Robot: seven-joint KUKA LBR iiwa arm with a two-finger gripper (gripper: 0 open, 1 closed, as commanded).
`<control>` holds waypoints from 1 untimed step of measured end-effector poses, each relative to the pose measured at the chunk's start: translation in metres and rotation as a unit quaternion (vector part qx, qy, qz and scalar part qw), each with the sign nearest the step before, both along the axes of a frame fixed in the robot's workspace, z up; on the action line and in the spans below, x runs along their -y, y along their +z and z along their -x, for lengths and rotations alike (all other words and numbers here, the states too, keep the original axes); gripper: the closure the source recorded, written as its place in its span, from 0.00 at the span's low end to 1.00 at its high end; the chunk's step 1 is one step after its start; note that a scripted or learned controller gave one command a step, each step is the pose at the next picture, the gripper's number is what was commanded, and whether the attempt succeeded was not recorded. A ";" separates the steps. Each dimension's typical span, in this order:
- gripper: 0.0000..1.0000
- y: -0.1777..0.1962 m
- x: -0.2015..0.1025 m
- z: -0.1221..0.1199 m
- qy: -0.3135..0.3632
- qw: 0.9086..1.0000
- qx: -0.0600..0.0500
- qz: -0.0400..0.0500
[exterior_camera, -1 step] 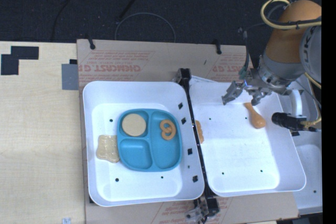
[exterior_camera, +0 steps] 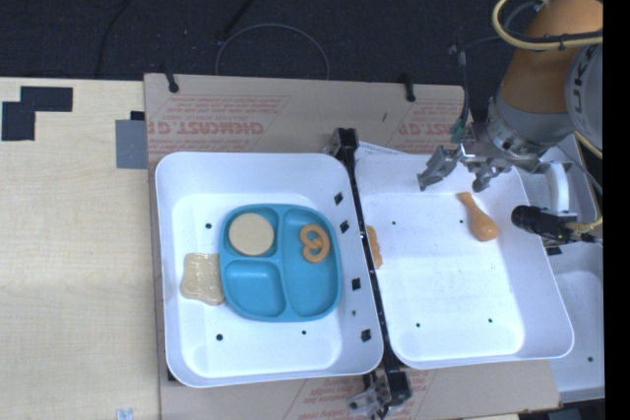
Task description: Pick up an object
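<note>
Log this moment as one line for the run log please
gripper: open, holds nothing, above right bin far edge | orange piece: on right bin floor | blue tray: left bin

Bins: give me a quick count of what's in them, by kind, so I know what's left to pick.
Blue tray: 1
Round cracker: 1
Pretzel: 1
Pale toast-like piece: 1
Tan drumstick-shaped piece: 1
Small orange piece at the right bin's left wall: 1
Total: 6
</note>
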State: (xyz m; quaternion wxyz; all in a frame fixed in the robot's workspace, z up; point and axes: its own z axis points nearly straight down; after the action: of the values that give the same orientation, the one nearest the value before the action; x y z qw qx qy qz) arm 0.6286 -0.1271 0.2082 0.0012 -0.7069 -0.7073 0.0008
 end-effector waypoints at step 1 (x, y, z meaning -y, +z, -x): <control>0.00 -0.053 -0.003 -0.009 0.002 1.000 -0.002 0.000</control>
State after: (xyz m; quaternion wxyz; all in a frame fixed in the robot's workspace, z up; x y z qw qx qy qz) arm 0.6379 -0.1239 0.1548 0.0029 -0.7054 -0.7088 0.0022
